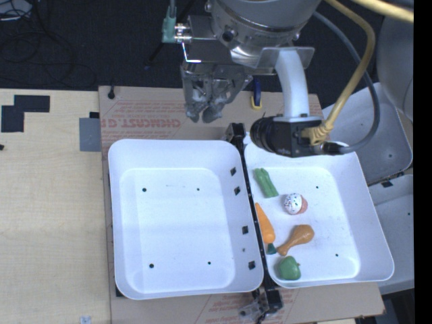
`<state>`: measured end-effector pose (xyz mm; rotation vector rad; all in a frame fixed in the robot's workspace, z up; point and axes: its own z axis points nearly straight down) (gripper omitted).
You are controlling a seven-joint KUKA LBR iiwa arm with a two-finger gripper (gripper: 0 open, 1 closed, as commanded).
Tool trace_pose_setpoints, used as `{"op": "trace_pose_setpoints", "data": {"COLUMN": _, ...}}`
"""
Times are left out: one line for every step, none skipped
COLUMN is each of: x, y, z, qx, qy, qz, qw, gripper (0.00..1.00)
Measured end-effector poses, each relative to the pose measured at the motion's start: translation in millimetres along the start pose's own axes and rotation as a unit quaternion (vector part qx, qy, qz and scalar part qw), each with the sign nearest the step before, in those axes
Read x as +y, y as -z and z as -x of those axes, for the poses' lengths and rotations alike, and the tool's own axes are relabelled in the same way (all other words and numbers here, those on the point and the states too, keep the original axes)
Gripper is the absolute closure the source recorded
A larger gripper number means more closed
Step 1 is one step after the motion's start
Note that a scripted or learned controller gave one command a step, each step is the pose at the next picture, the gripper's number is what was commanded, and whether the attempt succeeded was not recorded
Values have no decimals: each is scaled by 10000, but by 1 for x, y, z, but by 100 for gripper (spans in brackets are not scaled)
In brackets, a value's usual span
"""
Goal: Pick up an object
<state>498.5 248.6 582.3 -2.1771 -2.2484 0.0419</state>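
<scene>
Well, the gripper [206, 106] hangs high above the far edge of the left bin [128, 181], while everything worth picking lies in the right bin [351, 201], down and toward the near right of it. A green pod [265, 182], a speckled egg [293, 204], a carrot [264, 224], a drumstick [297, 239] and a green pepper [289, 268] cluster along that bin's left side. The carrot's long axis runs along the divider. The wrist points straight down; whether the gripper is spread or closed I cannot tell, though nothing shows in it.
</scene>
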Motion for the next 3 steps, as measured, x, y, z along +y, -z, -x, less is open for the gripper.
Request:
{"op": "trace_pose_setpoints", "data": {"x": 0, "y": 9, "z": -1, "qx": -8, "qy": 21, "qz": -27, "qw": 10000, "gripper": 100}}
{"op": "trace_pose_setpoints", "data": {"x": -1, "y": 18, "z": -1, "qx": -15, "qy": 42, "qz": -50, "qw": 10000, "gripper": 100}}
{"op": "trace_pose_setpoints", "data": {"x": -1, "y": 27, "z": -2, "qx": -23, "qy": 61, "qz": -76, "qw": 9999, "gripper": 100}}
